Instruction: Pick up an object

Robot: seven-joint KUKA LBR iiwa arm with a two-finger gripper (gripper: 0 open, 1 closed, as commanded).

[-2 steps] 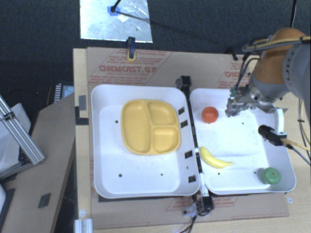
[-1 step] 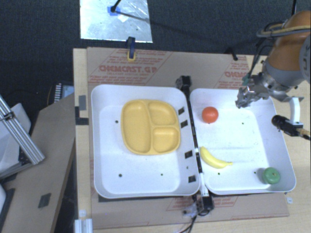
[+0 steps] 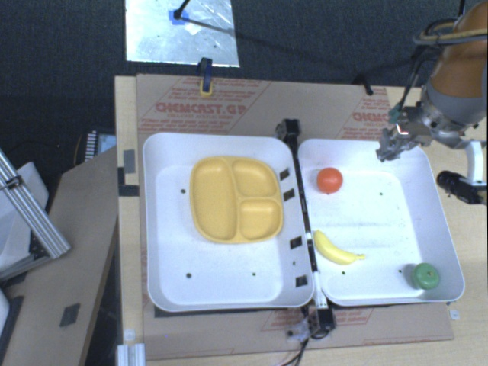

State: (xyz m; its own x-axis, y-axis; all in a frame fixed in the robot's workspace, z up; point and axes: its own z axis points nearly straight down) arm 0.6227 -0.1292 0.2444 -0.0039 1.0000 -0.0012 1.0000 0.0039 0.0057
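Up at the far right corner of the right bin, the gripper hangs just over the rim, small and dark against the white; whether its jaws are released or clenched cannot be told, and nothing shows between them. Behind it the grey arm rises to an orange band at the view's right edge.

Below the gripper, on the bin floor, lie three things well apart. A small red-orange tomato, round and smooth, sits near the bin's far left corner. A yellow banana, short and curved, lies near the divider on the near side. A green round fruit rests in the near right corner.

Across the black hinged divider, the left bin holds a yellow divided plate with three compartments. Both bins rest on a brown printed cardboard sheet on the bench; beyond it lie dark carpet and a shiny metal plate.
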